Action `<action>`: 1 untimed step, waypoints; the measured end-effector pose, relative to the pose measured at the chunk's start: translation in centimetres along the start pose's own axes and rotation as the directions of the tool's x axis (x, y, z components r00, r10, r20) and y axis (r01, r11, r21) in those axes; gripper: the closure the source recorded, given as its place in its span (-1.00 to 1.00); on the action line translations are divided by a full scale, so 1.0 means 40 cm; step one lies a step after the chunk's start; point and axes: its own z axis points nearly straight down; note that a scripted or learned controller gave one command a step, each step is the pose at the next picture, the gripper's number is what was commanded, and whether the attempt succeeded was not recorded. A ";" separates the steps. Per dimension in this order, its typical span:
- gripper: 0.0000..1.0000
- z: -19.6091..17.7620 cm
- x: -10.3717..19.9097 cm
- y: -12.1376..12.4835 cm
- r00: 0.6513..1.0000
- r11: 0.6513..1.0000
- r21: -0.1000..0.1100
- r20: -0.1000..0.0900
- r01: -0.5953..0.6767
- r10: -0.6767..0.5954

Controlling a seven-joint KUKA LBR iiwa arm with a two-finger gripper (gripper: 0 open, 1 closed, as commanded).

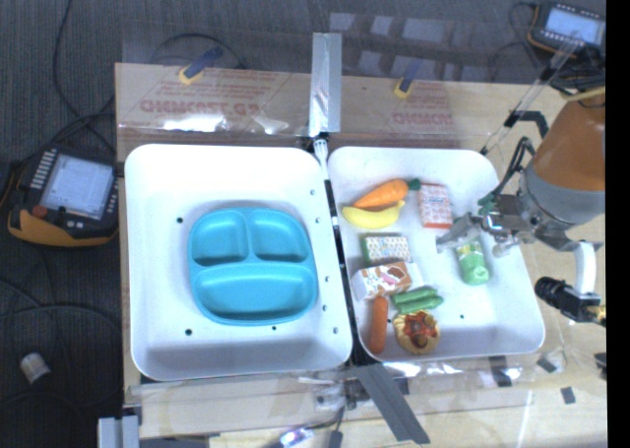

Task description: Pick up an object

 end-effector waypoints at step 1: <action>-1.00 0.226 -0.029 0.054 1.000 1.000 -0.014 -0.001 -0.022 0.022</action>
